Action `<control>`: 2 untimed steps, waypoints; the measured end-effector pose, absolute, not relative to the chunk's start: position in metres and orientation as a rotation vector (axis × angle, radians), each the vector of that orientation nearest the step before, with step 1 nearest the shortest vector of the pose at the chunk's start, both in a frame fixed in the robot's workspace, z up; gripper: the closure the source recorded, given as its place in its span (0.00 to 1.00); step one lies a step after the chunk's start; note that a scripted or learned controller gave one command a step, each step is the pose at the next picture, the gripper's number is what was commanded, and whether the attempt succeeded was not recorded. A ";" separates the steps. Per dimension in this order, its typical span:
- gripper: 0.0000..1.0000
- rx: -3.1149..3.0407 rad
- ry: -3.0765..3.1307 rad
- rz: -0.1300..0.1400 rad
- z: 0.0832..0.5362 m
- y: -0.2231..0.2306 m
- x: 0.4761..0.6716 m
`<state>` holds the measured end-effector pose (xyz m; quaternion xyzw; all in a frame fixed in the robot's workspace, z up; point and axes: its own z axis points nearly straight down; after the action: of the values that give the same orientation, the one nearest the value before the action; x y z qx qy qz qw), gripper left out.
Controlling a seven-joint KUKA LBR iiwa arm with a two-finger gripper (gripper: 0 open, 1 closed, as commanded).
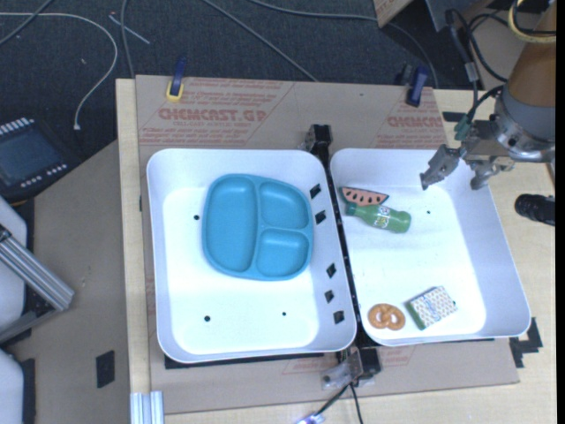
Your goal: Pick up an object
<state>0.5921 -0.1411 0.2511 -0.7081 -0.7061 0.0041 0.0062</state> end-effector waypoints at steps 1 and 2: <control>0.00 -2.220 -2.221 0.000 0.259 -0.141 0.594; 0.00 -2.220 -2.218 0.003 0.213 -0.144 0.587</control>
<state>0.5865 -0.1437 0.2129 -0.7075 -0.7067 0.0008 0.0020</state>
